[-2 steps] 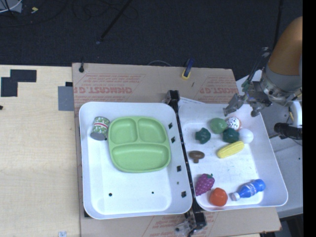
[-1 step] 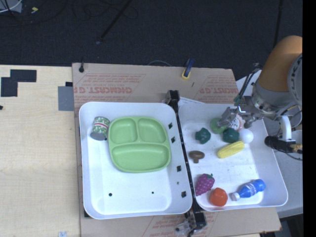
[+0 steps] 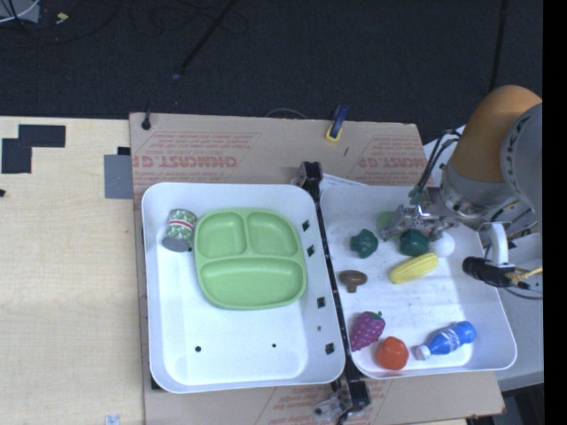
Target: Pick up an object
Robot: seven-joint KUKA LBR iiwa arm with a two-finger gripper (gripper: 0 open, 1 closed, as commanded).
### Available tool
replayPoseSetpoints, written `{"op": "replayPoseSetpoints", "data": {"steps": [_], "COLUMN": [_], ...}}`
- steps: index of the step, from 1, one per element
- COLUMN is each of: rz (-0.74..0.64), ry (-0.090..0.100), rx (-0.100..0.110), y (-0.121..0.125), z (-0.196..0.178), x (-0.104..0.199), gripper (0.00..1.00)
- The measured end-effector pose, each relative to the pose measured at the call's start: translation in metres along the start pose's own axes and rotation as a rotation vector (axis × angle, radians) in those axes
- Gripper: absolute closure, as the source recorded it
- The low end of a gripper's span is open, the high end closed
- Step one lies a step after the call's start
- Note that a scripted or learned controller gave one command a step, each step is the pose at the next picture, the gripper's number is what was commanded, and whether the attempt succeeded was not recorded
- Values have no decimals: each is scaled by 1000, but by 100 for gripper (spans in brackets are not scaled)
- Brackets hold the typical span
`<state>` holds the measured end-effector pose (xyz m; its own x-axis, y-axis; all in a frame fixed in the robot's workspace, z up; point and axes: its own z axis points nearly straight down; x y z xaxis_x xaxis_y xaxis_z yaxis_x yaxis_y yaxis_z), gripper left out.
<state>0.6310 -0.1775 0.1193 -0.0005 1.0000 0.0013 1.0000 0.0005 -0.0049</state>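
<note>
Near edge, right bin point(image 3: 496, 348): tomato point(image 3: 392, 353), blue bottle point(image 3: 449, 338), purple grapes point(image 3: 367, 328).
Mid right bin: brown mushroom point(image 3: 353, 280), corn cob point(image 3: 414, 268), small dark green piece point(image 3: 363, 243).
Left bin point(image 3: 230, 361): green divided plate point(image 3: 249, 258); small can point(image 3: 180, 229) touching its left rim.
Far right bin: pincer point(image 3: 416, 224) low over a dark green vegetable point(image 3: 413, 242), just beside the corn cob.
Pincer state: cannot tell; grasp unconfirmed.
Step, judged: closing in on the pick.
Next move calls for: firm closure, then a straight lift clear of the corn cob.

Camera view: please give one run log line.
gripper: low in right bin | over dark green toy | corn beside | grasp: unclear
</note>
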Motion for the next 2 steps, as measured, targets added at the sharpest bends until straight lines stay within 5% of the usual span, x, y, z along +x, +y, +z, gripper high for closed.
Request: {"op": "replayPoseSetpoints", "data": {"steps": [1, 2], "rz": [-4, -5], "ry": [4, 1], "rx": [-3, -3], "y": [1, 1], "z": [33, 21], "x": [5, 4], "gripper": [0, 100]}}
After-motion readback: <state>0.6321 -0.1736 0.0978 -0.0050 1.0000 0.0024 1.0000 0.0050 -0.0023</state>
